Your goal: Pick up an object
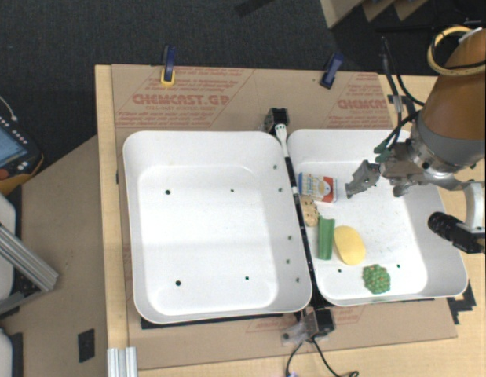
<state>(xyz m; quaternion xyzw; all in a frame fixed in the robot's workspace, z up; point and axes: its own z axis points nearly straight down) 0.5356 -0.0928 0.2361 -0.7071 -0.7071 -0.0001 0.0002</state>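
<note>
Camera view: gripper (363, 181) hangs over right bin (439, 285), nothing between fingers; spread or pressed together, cannot tell. Candidates cluster along divider: small white packet (317, 187) just beside fingertips, toward left bin (148, 171); green stick (327, 238), yellow lump (350, 245), green ball (376, 279) below gripper, nearer camera. Packet probably the target, being closest.

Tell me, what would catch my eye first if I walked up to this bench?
Probably the grey arm with its orange band reaching in from the right, its gripper hanging above the right bin. Next, the little cluster of colourful things along that bin's left side: a yellow lemon-like piece, a green stick, a bumpy green ball and a small white packet with blue and red print. The left bin beside it is a broad white tray.
</note>
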